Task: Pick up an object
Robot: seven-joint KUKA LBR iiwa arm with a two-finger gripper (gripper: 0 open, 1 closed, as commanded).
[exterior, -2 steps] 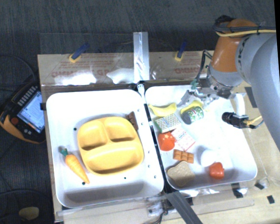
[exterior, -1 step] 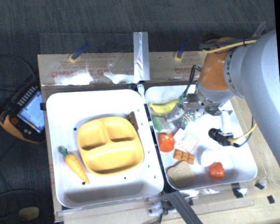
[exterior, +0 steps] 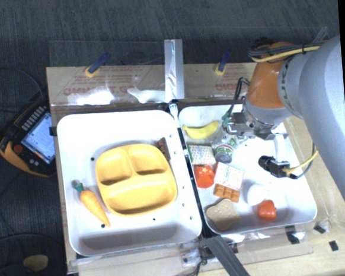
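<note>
My gripper [exterior: 234, 129] hangs low over the back of the right bin [exterior: 306, 210], just right of a yellow banana [exterior: 200, 130] and above a small round can [exterior: 224, 154]. The wrist and its housing hide the gripper's tip. Around it in this bin lie a speckled packet [exterior: 200, 155], a red tomato [exterior: 204, 175], a white carton [exterior: 229, 174], an orange waffle piece [exterior: 225, 191], a bread slice [exterior: 221, 214], a white egg-like thing [exterior: 255, 192] and a red pepper [exterior: 266, 209].
The left bin [exterior: 72, 142] holds a yellow divided plate [exterior: 137, 177], a carrot [exterior: 93, 205] and a small brown piece [exterior: 163, 148]. A black cable plug [exterior: 273, 165] dangles from the arm over the right bin. A handheld controller [exterior: 33, 139] lies left of the bench.
</note>
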